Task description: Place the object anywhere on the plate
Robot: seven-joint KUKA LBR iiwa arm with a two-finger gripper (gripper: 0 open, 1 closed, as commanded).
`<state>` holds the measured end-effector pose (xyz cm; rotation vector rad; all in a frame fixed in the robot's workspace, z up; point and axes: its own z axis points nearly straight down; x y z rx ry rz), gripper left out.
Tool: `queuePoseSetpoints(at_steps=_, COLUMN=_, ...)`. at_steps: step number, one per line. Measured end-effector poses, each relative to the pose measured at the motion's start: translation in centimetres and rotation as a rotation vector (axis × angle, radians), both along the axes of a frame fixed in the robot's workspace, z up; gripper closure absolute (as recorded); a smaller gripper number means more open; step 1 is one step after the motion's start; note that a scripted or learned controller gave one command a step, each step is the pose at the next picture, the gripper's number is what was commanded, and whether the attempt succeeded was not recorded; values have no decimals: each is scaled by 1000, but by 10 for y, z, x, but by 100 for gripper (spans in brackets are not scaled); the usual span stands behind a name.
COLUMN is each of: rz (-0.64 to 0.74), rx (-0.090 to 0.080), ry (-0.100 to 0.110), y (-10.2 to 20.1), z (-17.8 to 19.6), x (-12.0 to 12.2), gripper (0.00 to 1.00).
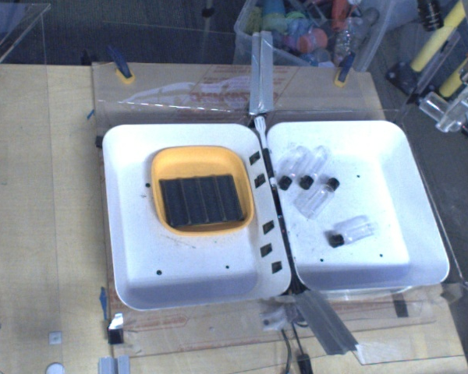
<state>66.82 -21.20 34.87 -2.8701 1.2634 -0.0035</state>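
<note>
Overhead slanted view of the counter (47,209) with two white bins side by side. The left bin (132,271) carries the yellow plate (199,158), in whose well lies a dark ribbed block (200,201). The right bin (405,255) holds four small clear vials with black caps: three clustered near the divider (274,209), at roughly (292,166), (313,162) and (316,197), and a fourth vial (351,231) lying apart on its side, well clear of the others.

From my station I cannot tell the state of the pincer, so I judge the step in hand to be the approach and pick, with no vial yet on the plate.

To do it well, I would choose the lone fourth vial, since its neighbours are too close together for a clean closure. I would bring the pincer down across its short axis, near mid-body, as clear smooth plastic will likely roll or slip. I would lift high enough to pass the divider, then release over a bare part of the plate's rim or beside the ribbed block.
</note>
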Motion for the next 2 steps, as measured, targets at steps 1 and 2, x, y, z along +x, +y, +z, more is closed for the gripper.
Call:
queuePoseSetpoints(at_steps=1, rz=134, rx=0, ry=4, y=-2, z=-35, x=0, gripper=100)
queuePoseSetpoints(at_steps=2, rz=243, rx=-1, ry=3, y=-5, z=-107, x=0, gripper=100)
